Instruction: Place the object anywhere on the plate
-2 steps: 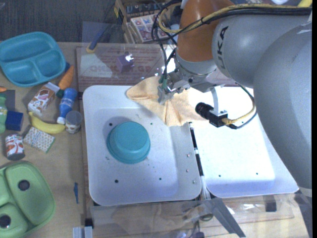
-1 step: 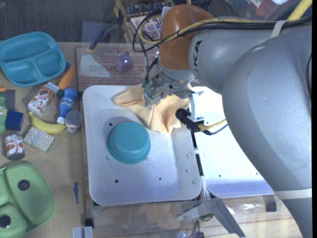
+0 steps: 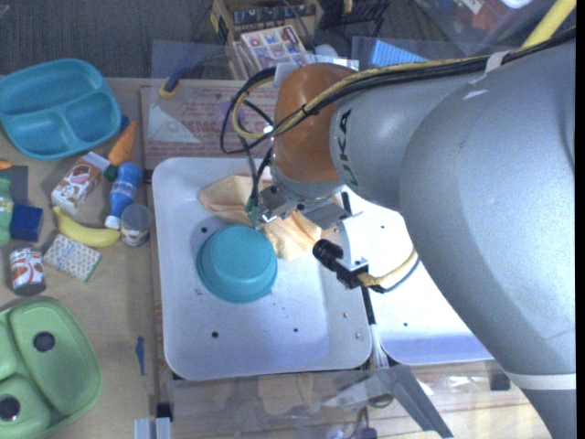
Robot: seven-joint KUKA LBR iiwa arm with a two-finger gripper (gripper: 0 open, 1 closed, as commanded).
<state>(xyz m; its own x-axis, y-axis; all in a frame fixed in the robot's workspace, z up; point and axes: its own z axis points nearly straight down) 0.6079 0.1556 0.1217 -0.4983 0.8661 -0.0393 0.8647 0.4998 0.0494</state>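
- The gripper (image 3: 259,210) hangs low over the left bin (image 3: 183,337), its fingers hidden; whether they grasp anything I cannot tell.
- A tan cloth (image 3: 228,193) lies beneath it.
- A blue plate (image 3: 238,263), round, sits just nearer.

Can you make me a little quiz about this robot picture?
1. True or false: the blue bowl sits inside the left white bin.
2. What lies on the bench left of that bin? A) a banana B) a shoe C) a book
3. What colour is the band above the robot's wrist?

Key:
1. True. The bowl sits in the bin, just below and left of the robot's hand.
2. A. The banana lies left of the bin, near a blue bottle.
3. Orange; the orange band sits above the hand.
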